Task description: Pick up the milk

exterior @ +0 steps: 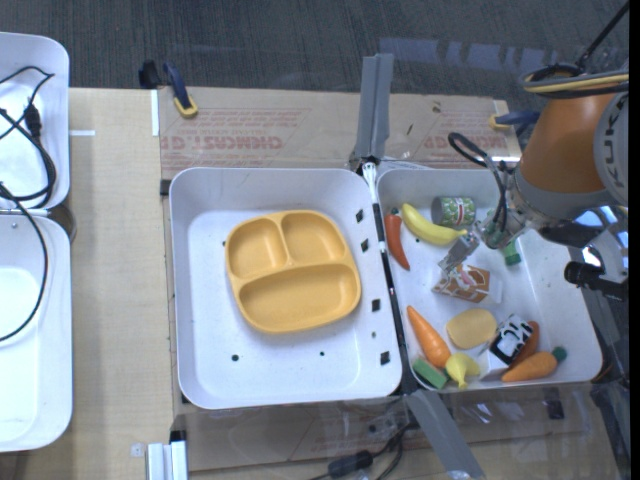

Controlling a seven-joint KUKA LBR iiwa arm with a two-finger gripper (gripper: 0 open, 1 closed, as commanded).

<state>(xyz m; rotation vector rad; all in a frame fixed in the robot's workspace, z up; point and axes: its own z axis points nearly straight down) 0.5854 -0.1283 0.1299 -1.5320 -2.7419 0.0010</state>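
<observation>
Wooden bench, two white bins (190, 268). Black-and-white cow-print milk carton (512, 338) sits front-right; metal gripper (462, 251) hangs over a brown snack packet (463, 284), probably open and empty. Crowding could cause a wrong grab.

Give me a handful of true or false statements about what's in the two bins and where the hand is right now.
1. The yellow divided plate lies in the left bin. True.
2. The banana lies on the plate. False: it is in the right bin.
3. The hand is over the right bin. True.
4. The black and white milk carton lies in the left bin. False: it lies in the right bin, near its front.
5. Two orange carrots lie in the right bin. True.
</observation>
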